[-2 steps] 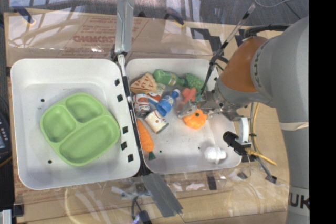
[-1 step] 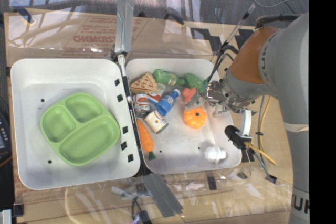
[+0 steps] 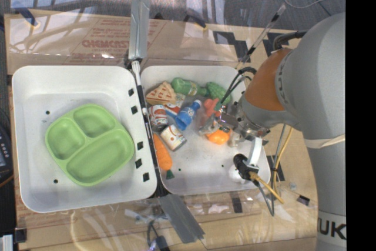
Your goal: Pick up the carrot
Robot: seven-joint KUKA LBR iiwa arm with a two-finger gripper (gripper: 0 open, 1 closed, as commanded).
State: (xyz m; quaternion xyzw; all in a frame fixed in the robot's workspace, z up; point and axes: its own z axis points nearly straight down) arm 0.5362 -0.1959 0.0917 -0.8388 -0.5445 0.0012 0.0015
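Observation:
The carrot is orange with a green stalk end toward the front. It lies along the left wall of the right bin, near the front. My gripper hangs over the middle of that bin, to the right of the carrot and well apart from it. It sits among a clutter of toy food, just above a round orange fruit. Nothing shows between its fingers.
Around the gripper lie a blue bottle, a small can, a red item, a tan wedge and green vegetables. The left bin holds a green divided plate. Cables trail at the right.

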